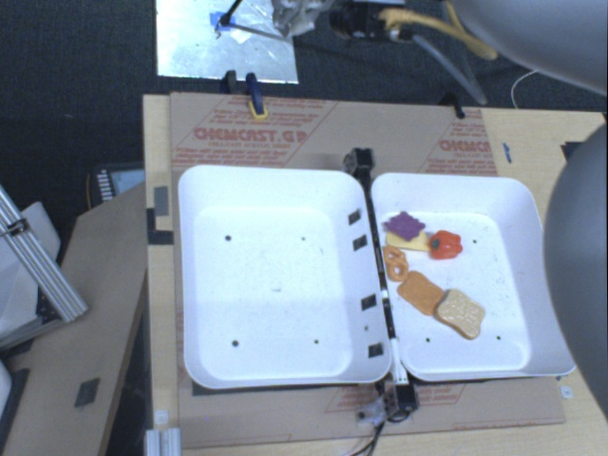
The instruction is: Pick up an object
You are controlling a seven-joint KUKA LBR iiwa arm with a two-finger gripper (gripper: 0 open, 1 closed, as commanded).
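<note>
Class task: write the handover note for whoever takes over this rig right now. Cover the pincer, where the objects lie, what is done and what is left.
Pincer: raised at the top of the view, above the bench's far edge; its state cannot be told.
Objects: all in the right bin, near its left side: purple piece, red pepper, pretzel, orange slab, toast.
Left bin sits beside it.
Done: nothing picked yet.
Left: choose an object, descend, grasp, lift.

one fixed camera looks down at a slant over both bins.
</note>
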